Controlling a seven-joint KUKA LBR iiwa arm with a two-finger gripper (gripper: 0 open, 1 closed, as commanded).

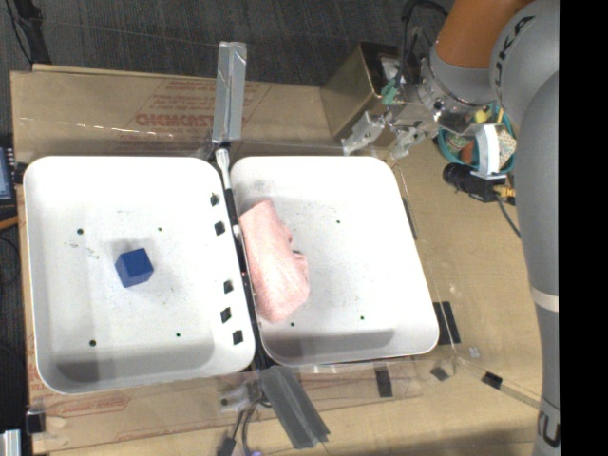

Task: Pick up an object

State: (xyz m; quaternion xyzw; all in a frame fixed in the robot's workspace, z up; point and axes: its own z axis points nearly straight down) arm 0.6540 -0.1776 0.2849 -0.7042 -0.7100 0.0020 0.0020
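Two bins [57,255] — we hang our gripper [380,136], fingers spread and empty, past the far rim; drop squarely onto the pink cloth [274,264].

Pink cloth [274,262] against right bin's [380,255] left wall — right half open

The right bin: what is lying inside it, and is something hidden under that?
Inside the right bin lies a pink cloth, bunched along its left wall. Whatever may lie beneath the cloth is covered and cannot be seen. The gripper is above the bin's far rim.
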